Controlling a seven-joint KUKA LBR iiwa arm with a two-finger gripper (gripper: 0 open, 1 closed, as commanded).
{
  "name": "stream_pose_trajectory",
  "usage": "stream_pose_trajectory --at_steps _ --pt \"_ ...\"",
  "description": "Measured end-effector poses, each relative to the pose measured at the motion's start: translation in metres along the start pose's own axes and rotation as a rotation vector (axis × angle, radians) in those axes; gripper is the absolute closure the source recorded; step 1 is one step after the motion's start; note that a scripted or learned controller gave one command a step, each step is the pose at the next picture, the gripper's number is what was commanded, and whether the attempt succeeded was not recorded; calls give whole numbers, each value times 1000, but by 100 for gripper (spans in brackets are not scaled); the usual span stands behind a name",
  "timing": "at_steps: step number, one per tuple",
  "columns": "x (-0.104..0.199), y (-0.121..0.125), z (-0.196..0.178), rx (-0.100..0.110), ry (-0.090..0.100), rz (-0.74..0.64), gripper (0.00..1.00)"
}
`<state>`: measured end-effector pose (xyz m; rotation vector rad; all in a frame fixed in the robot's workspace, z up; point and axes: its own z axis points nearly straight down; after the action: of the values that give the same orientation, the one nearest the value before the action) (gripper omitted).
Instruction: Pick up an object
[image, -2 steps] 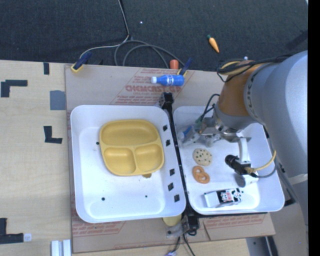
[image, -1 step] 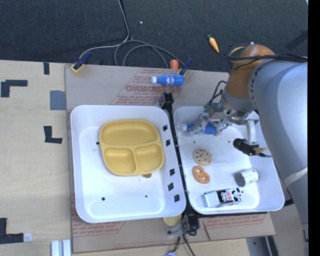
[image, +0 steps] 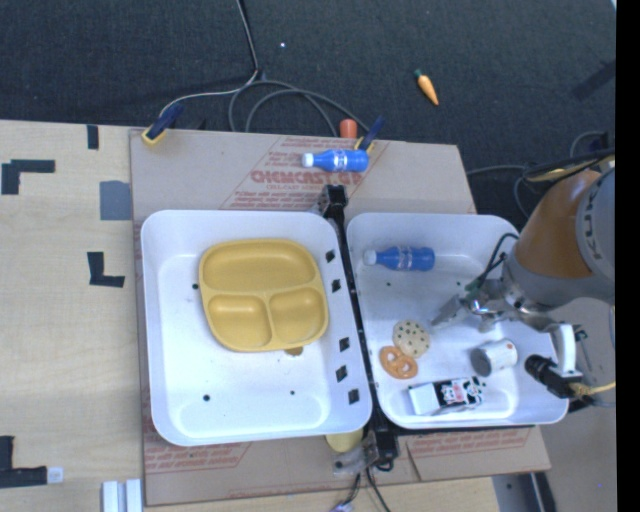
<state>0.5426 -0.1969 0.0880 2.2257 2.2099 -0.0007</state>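
A wooden bench (image: 60, 330) with black tape marks carries a brown cardboard sheet (image: 290, 170), and on that sit two shallow white bins side by side, clipped together along their shared edge. Beyond the bench lies dark carpet (image: 330, 50) with cables and a small orange carrot-like toy (image: 428, 87).

The left bin (image: 165, 300) holds a yellow divided plate (image: 265, 293) toward its far edge. On the cardboard past the bins' far edge lies a blue bottle (image: 337, 159).

The right bin (image: 440, 235) holds a second blue bottle (image: 402, 258) near its far-left corner, a speckled cookie (image: 410, 337) and an orange pretzel (image: 398, 362) near its left edge, a black-and-white carton (image: 446, 395) along its near edge, and a white cylinder (image: 494, 355) toward its near-right corner.

The grey and orange arm (image: 565, 240) reaches over the right edge of that bin. Its gripper (image: 472, 305) sits low over the middle of the bin, just beside the cylinder; at this angle it is unclear whether the pincer is open or closed, and nothing is visibly between it.
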Motion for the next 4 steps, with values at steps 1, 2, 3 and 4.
stream_pose_trajectory --at_steps 1,2,3,4 --pt "98 30 -103 -6 6 -18 0" --pt "89 85 0 9 3 -10 0" --pt "93 116 6 57 6 2 0" --pt "96 117 5 42 0 0 0"
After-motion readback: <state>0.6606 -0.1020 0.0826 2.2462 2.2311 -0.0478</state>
